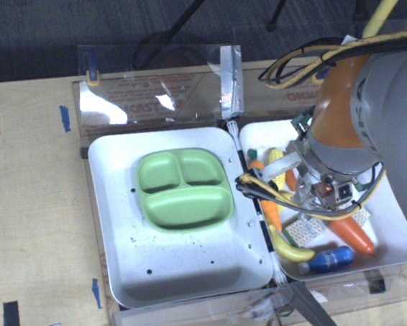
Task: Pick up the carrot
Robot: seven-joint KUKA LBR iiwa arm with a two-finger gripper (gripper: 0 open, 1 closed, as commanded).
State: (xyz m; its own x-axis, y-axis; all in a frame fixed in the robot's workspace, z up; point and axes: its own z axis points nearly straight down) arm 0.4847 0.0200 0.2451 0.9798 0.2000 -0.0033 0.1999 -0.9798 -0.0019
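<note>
An orange carrot (356,235) lies in the right bin (397,226), near its front right corner, with the thick end toward the middle. My gripper (321,192) hangs over the middle of this bin, just above and left of the carrot's thick end. The wrist and cables hide the gripper's tip. A second long orange piece (270,214) lies along the bin's left wall.
Around the carrot lie a yellow banana (292,249), a blue object (333,258), a checkered item (304,229) and a yellow piece (279,164). In the left bin (120,225) sits a green divided plate (184,188). A clear panel (160,98) stands behind the bins.
</note>
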